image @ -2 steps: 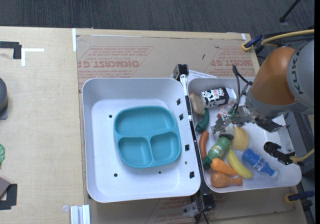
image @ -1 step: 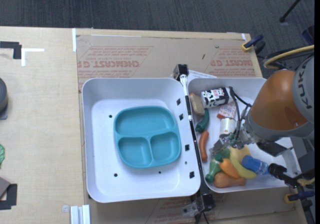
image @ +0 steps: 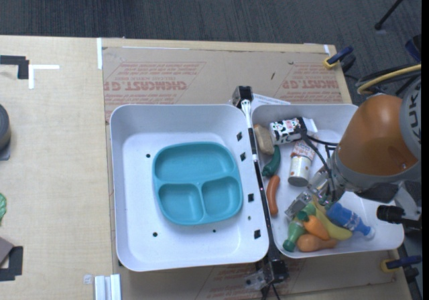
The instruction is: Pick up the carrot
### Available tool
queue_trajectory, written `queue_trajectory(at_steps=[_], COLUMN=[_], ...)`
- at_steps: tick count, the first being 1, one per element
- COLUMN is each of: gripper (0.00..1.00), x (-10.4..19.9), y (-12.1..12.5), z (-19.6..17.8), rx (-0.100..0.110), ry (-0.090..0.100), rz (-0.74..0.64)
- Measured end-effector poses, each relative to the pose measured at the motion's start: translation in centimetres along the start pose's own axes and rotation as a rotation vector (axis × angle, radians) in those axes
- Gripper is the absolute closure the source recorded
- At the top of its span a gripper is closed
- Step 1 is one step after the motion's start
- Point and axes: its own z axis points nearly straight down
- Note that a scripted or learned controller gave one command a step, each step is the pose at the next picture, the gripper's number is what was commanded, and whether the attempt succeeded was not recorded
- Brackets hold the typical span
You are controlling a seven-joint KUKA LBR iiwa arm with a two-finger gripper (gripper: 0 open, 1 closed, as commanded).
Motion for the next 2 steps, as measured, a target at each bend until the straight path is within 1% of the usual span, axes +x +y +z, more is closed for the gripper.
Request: queue_trajectory(at_steps=[1,2], gripper=[0.00,0.00], x=[-0.1,4.4], y=[0.1,4.5], z=[0.0,-10.0], rx=[-0.001,0.000], ry=[-0.002,-0.002], rz=[-0.379,-0.006])
